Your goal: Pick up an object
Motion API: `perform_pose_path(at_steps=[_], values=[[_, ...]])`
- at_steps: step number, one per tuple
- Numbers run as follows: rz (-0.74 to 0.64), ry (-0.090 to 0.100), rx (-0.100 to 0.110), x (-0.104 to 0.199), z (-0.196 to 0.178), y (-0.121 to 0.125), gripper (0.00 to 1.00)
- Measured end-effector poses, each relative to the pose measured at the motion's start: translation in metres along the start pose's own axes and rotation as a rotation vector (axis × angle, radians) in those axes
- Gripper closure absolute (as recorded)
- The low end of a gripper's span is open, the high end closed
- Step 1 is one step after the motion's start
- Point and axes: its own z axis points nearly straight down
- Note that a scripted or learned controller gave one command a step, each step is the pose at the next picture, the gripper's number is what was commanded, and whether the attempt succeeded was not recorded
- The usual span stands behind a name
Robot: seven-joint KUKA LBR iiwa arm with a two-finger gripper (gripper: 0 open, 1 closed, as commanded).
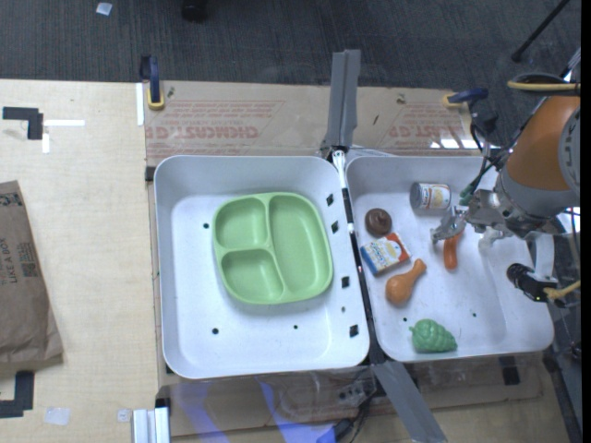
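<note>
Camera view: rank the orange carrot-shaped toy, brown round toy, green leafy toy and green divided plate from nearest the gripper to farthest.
1. Orange carrot-shaped toy, just below the gripper.
2. Brown round toy, toward the divider.
3. Green leafy toy, near front edge.
4. Green divided plate, other bin.

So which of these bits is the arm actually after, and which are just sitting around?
Candidates for picking, right bin:
small tin can
brown round piece
small orange-and-blue packet
orange drumstick-shaped toy
green leafy toy
orange carrot-like piece, just under the tool

Just lying about:
green divided plate in left bin
brown paper bag
</note>
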Motion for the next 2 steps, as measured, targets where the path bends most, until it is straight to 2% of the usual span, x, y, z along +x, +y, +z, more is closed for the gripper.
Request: perform_pose_path(at_steps=[1,2], values=[[0.002,0.000,0.001,-0.001,-0.009,0.000,1.00],[0.196,-0.001,0.000,0.063,-0.093,0.068,1.00]])
